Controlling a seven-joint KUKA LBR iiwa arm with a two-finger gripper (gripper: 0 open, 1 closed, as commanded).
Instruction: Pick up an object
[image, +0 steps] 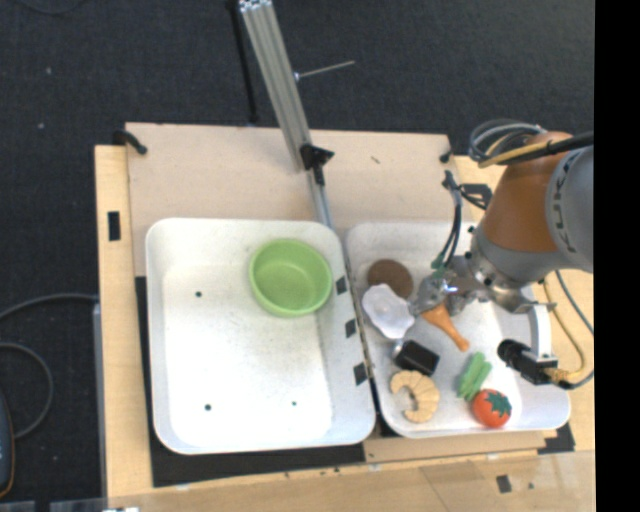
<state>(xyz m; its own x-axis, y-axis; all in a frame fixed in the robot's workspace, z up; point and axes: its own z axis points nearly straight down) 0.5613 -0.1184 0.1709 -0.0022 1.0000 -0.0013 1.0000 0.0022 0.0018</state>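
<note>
Green bowl (290, 278) sits alone in the left bin (180, 400). Right of it, the orange carrot (445, 326) lies just under the end effector (440, 292); can't tell its state. Carrot's probably light, stiff, slippery plastic, so grab mid-body.

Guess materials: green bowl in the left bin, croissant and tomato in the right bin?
Green bowl: likely plastic; uniform lime colour, smooth matte surface.
Croissant: probably moulded plastic or foam toy food; tan with ridged segments, hard to tell which.
Tomato: likely plastic or rubber toy; even red with a green top.
</note>
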